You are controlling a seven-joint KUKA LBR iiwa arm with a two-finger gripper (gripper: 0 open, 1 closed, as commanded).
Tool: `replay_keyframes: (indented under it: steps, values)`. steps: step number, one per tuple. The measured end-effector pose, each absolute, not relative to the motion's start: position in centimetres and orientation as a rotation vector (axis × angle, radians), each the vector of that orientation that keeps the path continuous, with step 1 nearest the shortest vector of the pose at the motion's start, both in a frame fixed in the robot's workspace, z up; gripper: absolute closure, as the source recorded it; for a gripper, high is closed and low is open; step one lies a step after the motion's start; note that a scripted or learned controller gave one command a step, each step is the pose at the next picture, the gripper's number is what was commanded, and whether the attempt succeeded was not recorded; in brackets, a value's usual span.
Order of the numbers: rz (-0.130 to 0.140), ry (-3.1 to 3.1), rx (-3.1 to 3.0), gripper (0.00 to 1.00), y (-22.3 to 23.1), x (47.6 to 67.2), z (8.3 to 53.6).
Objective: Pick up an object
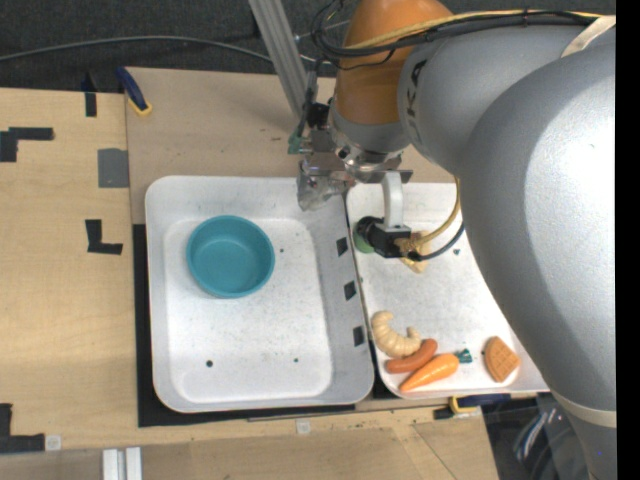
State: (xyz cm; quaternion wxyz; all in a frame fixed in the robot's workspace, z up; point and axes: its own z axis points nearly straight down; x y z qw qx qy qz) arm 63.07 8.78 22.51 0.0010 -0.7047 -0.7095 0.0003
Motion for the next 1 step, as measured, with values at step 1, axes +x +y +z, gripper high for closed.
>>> replay_keyframes:
  steps: [1]
  values:
    - [0.004, -2.224, -2.219, 0.00, 8.42, 63.05, 22.59]
